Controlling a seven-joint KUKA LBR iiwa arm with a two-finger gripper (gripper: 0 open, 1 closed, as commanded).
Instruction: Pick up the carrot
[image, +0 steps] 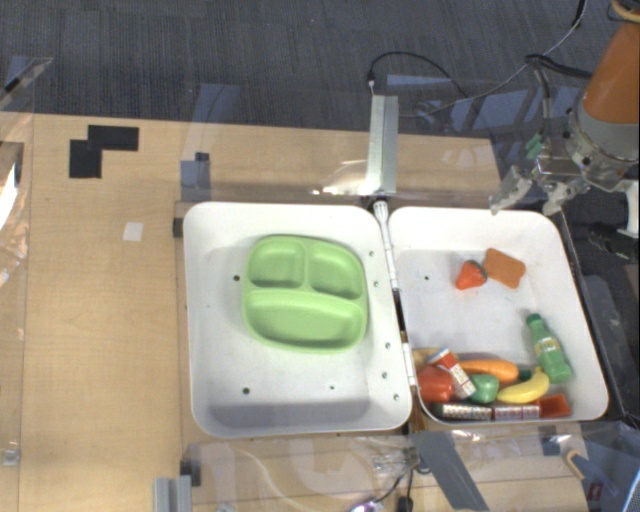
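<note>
Heaped in the near corner of the right bin (440, 310): toy food, packed close and touching. Among it, a long orange piece, probably the carrot (492, 368), lying flat on top of the heap, between a red-and-white packet (457, 372) on the left and a yellow banana (527, 388) on the right.

Beneath everything, a pale wooden surface (100, 330). On it, side by side and meeting along a shared edge, the right bin and the left bin (215, 300), both shallow and white.

Reaching in from the right, at the far right corner of the frame, the grey arm (612, 80) with its orange band.

Lying in the middle of the left bin, a green divided tray (305, 295).

Hanging over the far rim of the right bin, the gripper (527, 195), fingers spread, nothing between them, well apart from the carrot.

Along the right bin's right wall, a green bottle (548, 350), just beside the heap.

Nearer the far wall, an orange block (504, 267) touching a small red-orange cone-shaped piece (471, 275).
</note>
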